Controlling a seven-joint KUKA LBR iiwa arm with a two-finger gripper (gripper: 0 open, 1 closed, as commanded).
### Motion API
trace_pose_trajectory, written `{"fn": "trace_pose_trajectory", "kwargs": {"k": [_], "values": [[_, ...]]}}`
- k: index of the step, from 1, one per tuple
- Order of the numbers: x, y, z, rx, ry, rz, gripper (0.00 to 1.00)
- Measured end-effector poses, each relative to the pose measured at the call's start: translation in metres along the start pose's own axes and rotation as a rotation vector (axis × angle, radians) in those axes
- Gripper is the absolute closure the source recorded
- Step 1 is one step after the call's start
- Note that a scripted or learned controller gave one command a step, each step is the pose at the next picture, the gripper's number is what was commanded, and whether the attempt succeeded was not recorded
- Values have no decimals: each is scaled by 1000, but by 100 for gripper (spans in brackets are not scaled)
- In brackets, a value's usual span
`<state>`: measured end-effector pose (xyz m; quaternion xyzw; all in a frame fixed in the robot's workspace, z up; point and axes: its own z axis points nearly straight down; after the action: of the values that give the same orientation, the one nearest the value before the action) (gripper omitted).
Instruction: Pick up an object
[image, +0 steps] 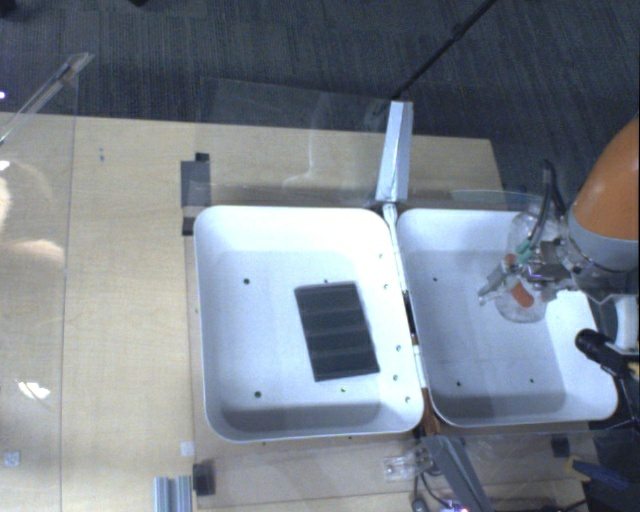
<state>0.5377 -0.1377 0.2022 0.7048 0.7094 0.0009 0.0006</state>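
Gripper (520, 275) hung over right bin (470, 390) beside a clear cup (522, 300); finger state indiscernible. Dark ridged pad (336, 331) in left bin (230, 300) untouched; pick apparently incomplete.

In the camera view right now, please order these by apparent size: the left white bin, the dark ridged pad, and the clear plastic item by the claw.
1. Left white bin.
2. Dark ridged pad.
3. Clear plastic item, partly hidden by the claw.

Fixed camera looks down aslant on both bins (300, 225).
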Motion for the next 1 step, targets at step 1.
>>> {"fn": "trace_pose_trajectory", "kwargs": {"k": [1], "values": [[-52, 65, 71, 1, -1, -31, 0]]}}
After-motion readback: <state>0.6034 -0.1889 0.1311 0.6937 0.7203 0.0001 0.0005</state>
